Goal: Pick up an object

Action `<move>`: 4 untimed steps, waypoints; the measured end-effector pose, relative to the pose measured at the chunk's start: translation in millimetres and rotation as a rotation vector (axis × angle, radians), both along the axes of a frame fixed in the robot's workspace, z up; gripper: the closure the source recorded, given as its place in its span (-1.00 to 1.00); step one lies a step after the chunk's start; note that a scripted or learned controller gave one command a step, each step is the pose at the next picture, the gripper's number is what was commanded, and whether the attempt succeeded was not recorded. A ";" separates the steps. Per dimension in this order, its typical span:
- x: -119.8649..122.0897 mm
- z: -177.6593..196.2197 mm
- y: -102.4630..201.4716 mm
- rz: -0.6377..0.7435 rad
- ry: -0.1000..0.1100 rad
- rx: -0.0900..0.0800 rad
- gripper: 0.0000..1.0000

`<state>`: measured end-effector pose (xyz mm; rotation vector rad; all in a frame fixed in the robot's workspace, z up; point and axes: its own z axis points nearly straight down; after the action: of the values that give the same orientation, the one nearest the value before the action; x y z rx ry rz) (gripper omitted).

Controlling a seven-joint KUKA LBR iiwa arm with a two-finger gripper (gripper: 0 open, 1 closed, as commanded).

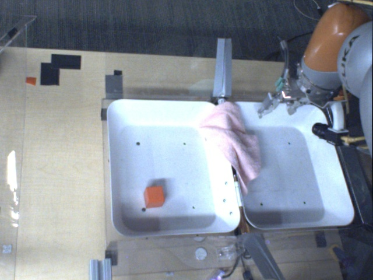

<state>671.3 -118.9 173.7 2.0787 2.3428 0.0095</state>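
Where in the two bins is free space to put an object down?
Left bin: free except around the orange cube. Right bin: its floor right of the pink cloth is free. Crowded: the shared rim under the cloth, and the far edge near the claw.

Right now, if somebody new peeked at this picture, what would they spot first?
Probably the pink cloth, draped over the divide where the two white bins meet, hanging more into the right bin. Next, the small orange block sitting alone near the front of the left bin. The big grey and orange arm stands out too, with its gripper over the right bin's back edge, apart from the cloth.
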 end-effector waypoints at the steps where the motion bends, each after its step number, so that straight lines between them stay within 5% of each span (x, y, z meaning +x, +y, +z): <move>1: -0.4 46.9 48.7 -0.127 -0.001 0.002 -1.00; 2: -31.0 -33.0 23.1 0.018 0.006 0.001 -1.00; 3: -0.9 -83.3 15.8 0.147 0.010 0.001 -1.00; 4: -33.6 -83.3 32.0 0.543 -0.003 -0.005 -1.00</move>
<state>637.7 -86.9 90.4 1.3725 2.8117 0.0098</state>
